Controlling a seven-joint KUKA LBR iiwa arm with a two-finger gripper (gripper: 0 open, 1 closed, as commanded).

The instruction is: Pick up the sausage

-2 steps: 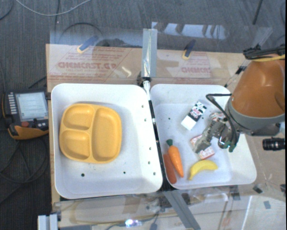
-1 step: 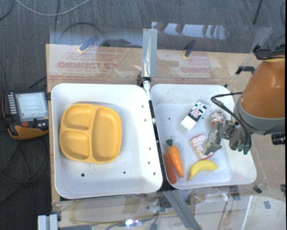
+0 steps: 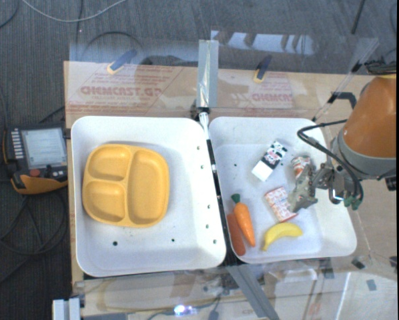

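We can see the long reddish-brown sausage lying in the right white bin, along its left wall, touching the orange carrot. A yellow banana sits nearby. The metal pincer hovers over a red-and-white packet, well apart from the sausage; honestly we can't tell its state. The left bin has a yellow sectioned plate.

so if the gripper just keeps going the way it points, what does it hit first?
Probably the small red-and-white packet, which lies just under and left of the gripper. Past it come the banana and carrot. Depth is unclear, so it may reach bin floor first.
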